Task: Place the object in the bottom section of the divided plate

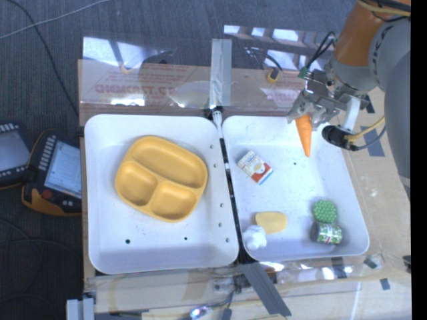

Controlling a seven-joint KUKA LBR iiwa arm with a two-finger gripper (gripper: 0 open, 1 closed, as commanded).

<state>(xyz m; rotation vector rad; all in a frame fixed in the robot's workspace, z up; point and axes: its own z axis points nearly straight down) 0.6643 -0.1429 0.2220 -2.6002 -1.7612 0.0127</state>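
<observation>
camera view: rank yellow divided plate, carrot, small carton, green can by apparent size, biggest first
1. Yellow divided plate, by far the largest.
2. Carrot, hanging point down from the gripper; lifted nearer the camera, so it may look bigger than it is.
3. Small carton and green can look about alike; not ranking them.

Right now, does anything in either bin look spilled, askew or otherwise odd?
Nothing is spilled or broken. The one unusual thing: the carrot hangs point down from the gripper above the right bin, while the divided plate sits at a slant in the left bin.
</observation>
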